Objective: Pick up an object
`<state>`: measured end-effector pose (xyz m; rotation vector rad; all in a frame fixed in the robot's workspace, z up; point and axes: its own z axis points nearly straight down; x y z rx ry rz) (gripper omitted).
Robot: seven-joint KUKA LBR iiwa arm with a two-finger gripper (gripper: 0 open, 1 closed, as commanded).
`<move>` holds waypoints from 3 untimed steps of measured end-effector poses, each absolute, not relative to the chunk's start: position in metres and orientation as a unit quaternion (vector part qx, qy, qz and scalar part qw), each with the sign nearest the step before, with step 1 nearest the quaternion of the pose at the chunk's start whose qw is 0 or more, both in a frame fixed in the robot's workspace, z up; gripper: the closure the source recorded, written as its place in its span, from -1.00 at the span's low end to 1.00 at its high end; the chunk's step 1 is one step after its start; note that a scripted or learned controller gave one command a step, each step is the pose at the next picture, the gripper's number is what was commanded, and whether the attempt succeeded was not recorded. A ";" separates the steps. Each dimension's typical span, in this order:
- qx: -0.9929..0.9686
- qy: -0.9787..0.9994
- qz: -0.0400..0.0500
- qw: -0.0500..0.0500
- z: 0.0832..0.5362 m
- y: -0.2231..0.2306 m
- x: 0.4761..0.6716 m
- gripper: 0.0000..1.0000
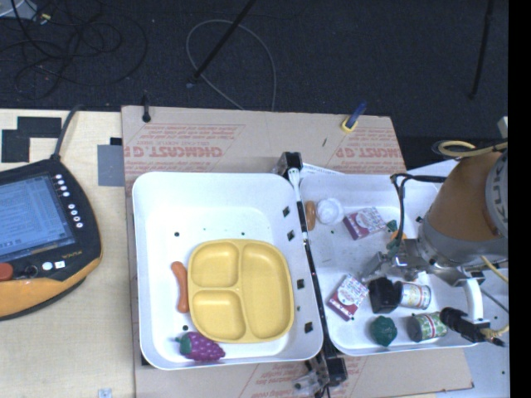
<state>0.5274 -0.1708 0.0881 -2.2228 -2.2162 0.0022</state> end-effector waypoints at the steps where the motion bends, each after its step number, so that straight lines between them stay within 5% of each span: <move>1: -0.708 -0.706 0.000 0.001 0.088 -0.151 0.489 -1.00; 2: -0.710 -0.704 -0.001 0.002 0.099 -0.151 0.489 1.00; 3: -0.707 -0.708 0.000 0.001 0.188 -0.079 0.529 1.00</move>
